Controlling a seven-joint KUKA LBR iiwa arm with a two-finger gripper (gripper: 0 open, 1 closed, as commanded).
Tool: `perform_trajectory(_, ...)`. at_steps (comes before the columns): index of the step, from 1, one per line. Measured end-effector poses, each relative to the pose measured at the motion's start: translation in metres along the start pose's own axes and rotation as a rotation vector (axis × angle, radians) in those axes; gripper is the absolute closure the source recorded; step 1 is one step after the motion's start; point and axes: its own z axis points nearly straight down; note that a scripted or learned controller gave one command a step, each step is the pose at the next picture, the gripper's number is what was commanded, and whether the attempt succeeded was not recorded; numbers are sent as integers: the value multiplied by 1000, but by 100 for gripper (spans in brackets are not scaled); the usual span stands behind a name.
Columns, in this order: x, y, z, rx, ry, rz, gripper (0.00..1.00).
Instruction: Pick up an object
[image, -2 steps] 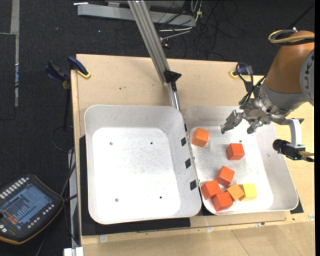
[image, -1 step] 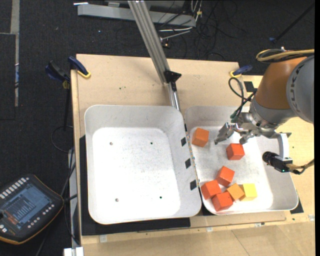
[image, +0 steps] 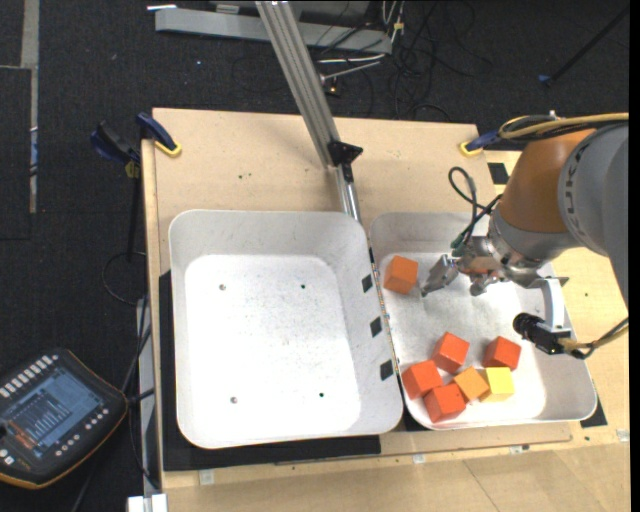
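The gripper (image: 457, 277) hangs over the right bin (image: 560, 405) with its two fingers spread apart and nothing between them. Just to its left sits a lone orange block (image: 401, 274), near the bin's left wall. It has room all around it, so it looks like the easiest one to grab. Five more blocks huddle close together near the front of the bin, four orange and one yellow block (image: 499, 381). The left bin (image: 190, 240) sits beside it. The lone block looks small, light and hard, with flat sides. It should not squash or break. The fingers should close on two flat sides across from each other, not on the corners, or it may twist and slip away.
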Motion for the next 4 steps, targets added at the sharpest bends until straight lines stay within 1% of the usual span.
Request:
perform_trajectory(1,0,0,-9,-1,0,2,100)
perform_trajectory(2,4,-1,-53,-3,0,-2,100)
perform_trajectory(4,-8,1,-143,-5,-2,-2,100)
